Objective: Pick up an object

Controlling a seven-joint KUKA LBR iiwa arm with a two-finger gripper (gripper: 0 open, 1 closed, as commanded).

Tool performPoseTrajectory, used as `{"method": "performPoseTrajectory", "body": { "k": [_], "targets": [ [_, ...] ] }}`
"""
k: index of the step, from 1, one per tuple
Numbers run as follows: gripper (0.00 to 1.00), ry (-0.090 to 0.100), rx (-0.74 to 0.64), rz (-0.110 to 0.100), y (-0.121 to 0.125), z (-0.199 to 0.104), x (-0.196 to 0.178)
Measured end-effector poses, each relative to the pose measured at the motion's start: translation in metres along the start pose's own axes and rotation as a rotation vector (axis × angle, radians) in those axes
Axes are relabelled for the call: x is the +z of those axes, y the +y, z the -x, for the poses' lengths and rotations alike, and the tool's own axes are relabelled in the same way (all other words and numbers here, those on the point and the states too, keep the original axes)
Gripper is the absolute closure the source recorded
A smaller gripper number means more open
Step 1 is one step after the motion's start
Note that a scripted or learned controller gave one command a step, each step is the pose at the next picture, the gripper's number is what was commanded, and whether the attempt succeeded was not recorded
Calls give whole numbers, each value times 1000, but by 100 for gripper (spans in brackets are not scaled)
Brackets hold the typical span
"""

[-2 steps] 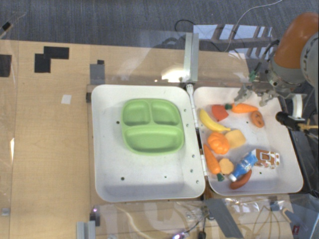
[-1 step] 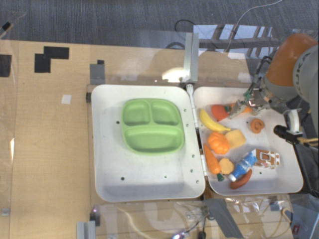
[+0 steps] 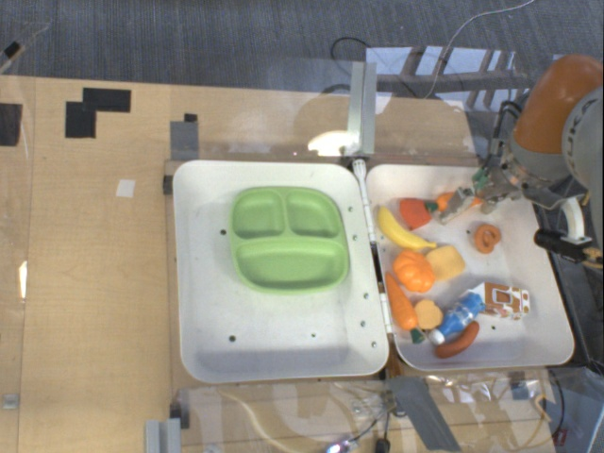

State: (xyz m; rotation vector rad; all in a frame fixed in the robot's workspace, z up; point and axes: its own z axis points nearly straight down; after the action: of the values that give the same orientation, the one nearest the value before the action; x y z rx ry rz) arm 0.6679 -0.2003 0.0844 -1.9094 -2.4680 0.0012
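Arm (image 3: 557,121) comes in from the right, over the far right corner of the right bin (image 3: 557,343). Gripper (image 3: 460,204) sits low over the bin's far edge area, just beside a red-orange piece (image 3: 412,212) and a small orange bit (image 3: 444,200). Nothing is visibly held; can't tell how wide it is set, too small and blurred.

Right bin contents: banana (image 3: 404,230) near the left wall, a small pumpkin (image 3: 413,271) touching a yellow block (image 3: 445,262), carrot (image 3: 400,302) along the left wall, a yellow-orange lump (image 3: 427,313) beside it, blue bottle (image 3: 460,314) lying over a sausage (image 3: 457,342) near the front edge. A brown pretzel (image 3: 487,238) lies apart toward the right side; an orange-and-white box (image 3: 507,300) sits near the right wall, front half.

Left bin (image 3: 203,347) holds a green divided tray (image 3: 288,238), roughly centre, toward the far edge. Bins stand side by side on the wooden bench (image 3: 85,281).
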Motion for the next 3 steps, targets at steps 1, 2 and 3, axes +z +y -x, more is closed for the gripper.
{"method": "performPoseTrajectory", "body": {
  "k": [1, 2, 3],
  "targets": [
    [0, -17, 184, -2, 9, -44, -1],
    [0, -8, 116, 1, 0, -5, 0],
    [0, -17, 324, -5, 11, -54, 0]
  ]
}}
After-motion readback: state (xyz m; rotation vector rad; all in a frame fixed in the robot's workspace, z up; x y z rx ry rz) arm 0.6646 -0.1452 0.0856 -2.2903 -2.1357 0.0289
